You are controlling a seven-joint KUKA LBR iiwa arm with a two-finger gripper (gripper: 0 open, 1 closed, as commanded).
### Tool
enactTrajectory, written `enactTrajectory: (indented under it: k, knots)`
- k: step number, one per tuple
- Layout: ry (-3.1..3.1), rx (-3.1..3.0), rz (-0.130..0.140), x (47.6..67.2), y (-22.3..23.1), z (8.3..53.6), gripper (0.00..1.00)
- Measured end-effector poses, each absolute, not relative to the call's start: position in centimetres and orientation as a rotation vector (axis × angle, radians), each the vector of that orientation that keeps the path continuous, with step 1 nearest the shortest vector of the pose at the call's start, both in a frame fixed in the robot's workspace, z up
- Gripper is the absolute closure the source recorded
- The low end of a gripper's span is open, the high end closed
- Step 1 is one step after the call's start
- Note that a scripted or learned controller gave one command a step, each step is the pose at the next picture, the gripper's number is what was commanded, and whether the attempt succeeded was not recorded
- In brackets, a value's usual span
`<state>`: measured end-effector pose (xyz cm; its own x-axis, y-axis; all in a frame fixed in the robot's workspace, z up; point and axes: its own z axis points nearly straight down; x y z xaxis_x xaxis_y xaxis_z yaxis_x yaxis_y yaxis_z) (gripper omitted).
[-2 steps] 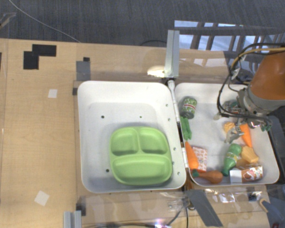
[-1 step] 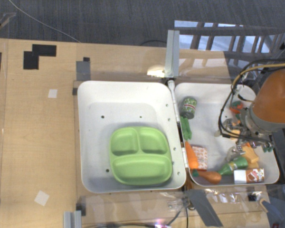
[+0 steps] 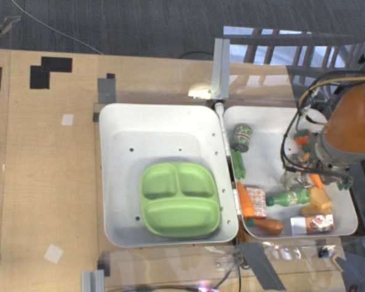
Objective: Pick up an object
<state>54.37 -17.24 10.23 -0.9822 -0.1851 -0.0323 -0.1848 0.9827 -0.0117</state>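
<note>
I see 1 green tray [image 3: 180,199] in L bin [image 3: 118,132]; R bin [image 3: 267,123] has 1 can [image 3: 242,136], 1 green bottle [image 3: 288,198], 1 carrot [image 3: 246,202]. Gripper [image 3: 305,176] fingers: can't tell.

Honestly, nothing was readable from where I stood. The little green can [image 3: 242,136] in the right bin [image 3: 271,123] had a printed label wrapped round it, but the lettering was just a blur. Same story with the red and white packet [image 3: 256,201] lying next to the carrot, and the small carton [image 3: 312,224] near the front corner: you could tell there was red print on white, no actual words or numbers though. The green bottle [image 3: 290,198] had a pale band that might have been a label, too small to make out. The black squares [image 3: 49,70] on the tabletop [image 3: 42,181] carried no writing.
</note>
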Motion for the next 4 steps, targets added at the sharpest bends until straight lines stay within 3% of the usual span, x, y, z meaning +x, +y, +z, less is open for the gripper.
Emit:
enactTrajectory:
  k: [1,2,3,4]
  knots:
    - [3.109,-0.313,-0.005,56.1,-13.4,22.6,1.00]
    - [3.090,-0.489,-0.002,67.0,-13.6,28.2,1.00]
    - [3.108,-0.357,-0.001,67.2,-10.8,33.5,1.00]
    - [3.043,-0.743,-0.005,67.1,-20.7,33.8,1.00]
